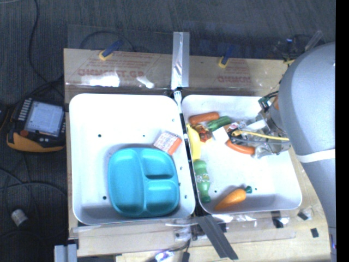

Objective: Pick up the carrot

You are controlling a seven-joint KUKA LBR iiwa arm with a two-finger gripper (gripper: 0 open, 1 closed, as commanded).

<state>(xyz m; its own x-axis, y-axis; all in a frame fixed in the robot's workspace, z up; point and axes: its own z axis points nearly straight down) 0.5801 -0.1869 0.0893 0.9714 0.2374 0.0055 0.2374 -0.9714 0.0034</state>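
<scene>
Okay, spotted carrot (232,198) lying in right bin (283,192), near front wall, tilted, green stub end pointing up-right. Logged it as untouched, nothing pressing on it, well apart from gripper (254,138).

Found gripper higher up in same bin, toward its right side, at end of grey arm (313,102) coming in from right. Noted yellow cable (267,135) running across it. Could not tell whether released, clenched or grasping anything: too cluttered and blurred there. Saw red-orange item (241,147) just below and left of gripper, touching or nearly so, hard to say which.

Counted other stuff in right bin:
- sausage (203,117) near back-left corner
- green vegetable (219,123) just beside sausage, on its right
- yellow piece (192,140) along left wall
- green bottle (202,178) below yellow piece, also along left wall, left of carrot and apart from it

Checked left bin (87,119): held teal tray (143,182) with three compartments, sitting front-centre. Marked small orange-white box (167,142) just beyond tray's back-right corner.

Noticed device with screen (41,121) on dark floor left of bench, and clamps at bench's back edge, one blue-yellow (110,50), one yellow (223,62).
</scene>
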